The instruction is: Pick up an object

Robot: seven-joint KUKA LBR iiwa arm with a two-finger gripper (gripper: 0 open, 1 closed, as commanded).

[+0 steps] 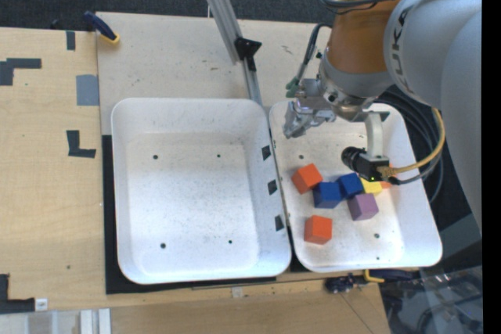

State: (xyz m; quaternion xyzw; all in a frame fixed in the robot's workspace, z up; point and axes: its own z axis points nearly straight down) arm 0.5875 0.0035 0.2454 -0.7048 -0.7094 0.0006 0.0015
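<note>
Fingers [298, 123] above right bin [407, 242]; 2 orange cubes [307, 177] below.

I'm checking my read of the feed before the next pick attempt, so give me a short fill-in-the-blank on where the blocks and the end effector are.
1. All the blocks lie in the ____ bin as the camera sees it.
2. The number of orange blocks in that bin is ____.
3. The purple block touches a block coloured ____.
4. The end effector hangs over the right bin's ____ corner, apart from the blocks.

Missing words: right; two; blue; upper-left
</note>
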